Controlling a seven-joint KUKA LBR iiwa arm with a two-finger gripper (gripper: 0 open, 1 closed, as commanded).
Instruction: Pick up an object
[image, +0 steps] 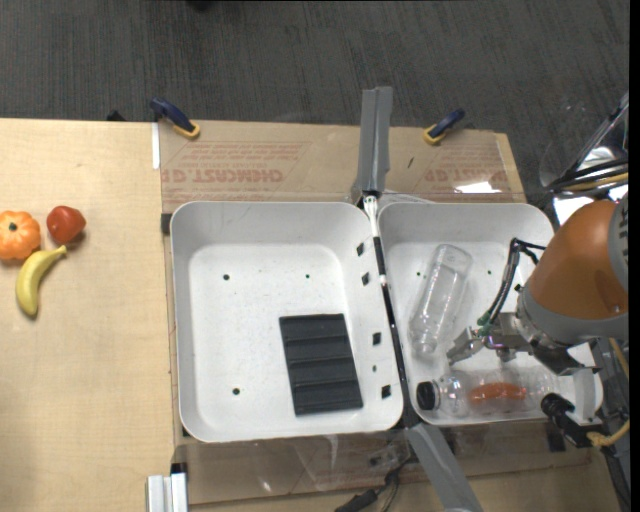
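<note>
In the camera view, the end effector (480, 340) is seen low inside the right shallow white bin (400, 240), between two clear plastic bottles; how far it is opened cannot be told, and nothing is seen to be gripped by it. The nearer target is judged to be the clear plastic bottle with a black cap and orange contents (480, 394), which lies on its side along the bin's front wall, its long axis parallel to that wall and its cap pointed toward the divider between the bins. The empty clear plastic bottle (438, 298) lies mid-bin, its long axis running from the front toward the back wall with a slight lean. A slip is considered likely, since round, smooth bottles may roll away when touched off-centre, and the front wall may block a clean closing. A black ribbed rectangular block (320, 363) lies in the left shallow white bin (185, 300).
</note>
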